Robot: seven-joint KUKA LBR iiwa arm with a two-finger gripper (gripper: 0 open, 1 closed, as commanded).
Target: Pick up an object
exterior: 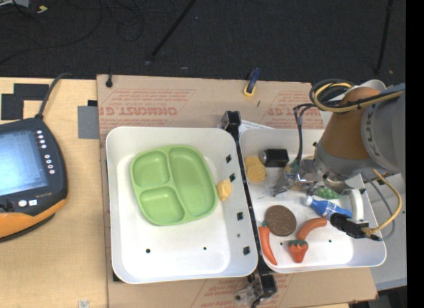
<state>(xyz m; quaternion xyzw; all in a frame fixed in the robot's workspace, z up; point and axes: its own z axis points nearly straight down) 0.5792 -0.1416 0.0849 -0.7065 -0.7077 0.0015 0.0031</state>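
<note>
The gripper hangs low in the right bin, grip unclear; brown disc just below it, yellow piece left

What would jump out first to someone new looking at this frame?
Probably the bright green divided plate, alone in the left bin. Next, the grey and orange arm over the right bin, its pincer low among small toys: a brown disc, a carrot and a sausage. A teach pendant lies at the far left.
</note>
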